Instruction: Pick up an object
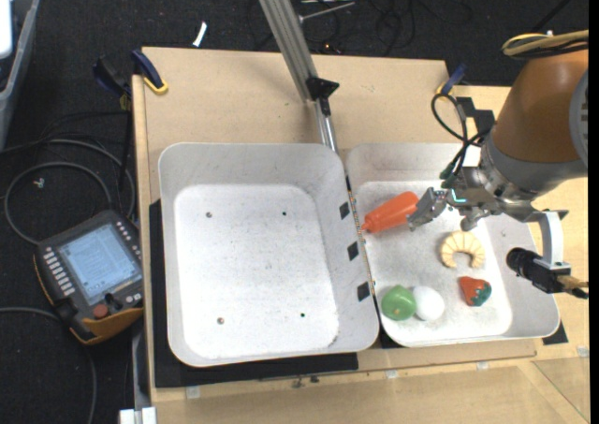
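Observation:
In the right bin (530, 324) lie an orange carrot (391, 212), a tan croissant (462, 249), a red strawberry (474, 291), a green round fruit (398, 302) and a white ball (429, 303). My gripper (449, 213) hangs low over the bin's upper middle, just right of the carrot and above the croissant. Its two fingers stand apart, open, and nothing sits between them. The left fingertip (429, 209) is at the carrot's right end; whether it touches I cannot tell.
The left bin (178, 179) adjoins the right one along a shared edge with black clips. A slanted metal pole (290, 29) ends at the bins' back edge. A teach pendant (89, 268) lies on the floor to the left.

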Controlling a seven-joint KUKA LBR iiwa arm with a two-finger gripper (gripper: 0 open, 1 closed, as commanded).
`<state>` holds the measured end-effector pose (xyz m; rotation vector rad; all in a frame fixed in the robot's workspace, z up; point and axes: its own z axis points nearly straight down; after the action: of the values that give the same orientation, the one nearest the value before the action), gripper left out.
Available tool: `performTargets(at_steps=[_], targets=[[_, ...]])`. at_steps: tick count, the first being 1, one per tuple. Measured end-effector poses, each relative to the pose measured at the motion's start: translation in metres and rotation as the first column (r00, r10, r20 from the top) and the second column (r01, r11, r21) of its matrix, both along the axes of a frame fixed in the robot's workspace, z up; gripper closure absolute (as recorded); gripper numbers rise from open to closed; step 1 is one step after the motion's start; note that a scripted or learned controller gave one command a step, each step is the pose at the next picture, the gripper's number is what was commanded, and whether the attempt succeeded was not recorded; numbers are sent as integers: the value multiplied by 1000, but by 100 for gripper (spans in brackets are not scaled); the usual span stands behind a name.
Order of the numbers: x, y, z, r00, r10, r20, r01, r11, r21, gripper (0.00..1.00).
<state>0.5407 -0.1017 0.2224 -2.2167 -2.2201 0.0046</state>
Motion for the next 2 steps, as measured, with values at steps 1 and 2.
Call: performTargets(at_steps=[1, 2], targets=[[1, 0, 2, 1000, -1, 5, 2, 1000, -1, 0], [-5, -2, -61, 1000, -3, -2, 3, 1000, 0, 0]])
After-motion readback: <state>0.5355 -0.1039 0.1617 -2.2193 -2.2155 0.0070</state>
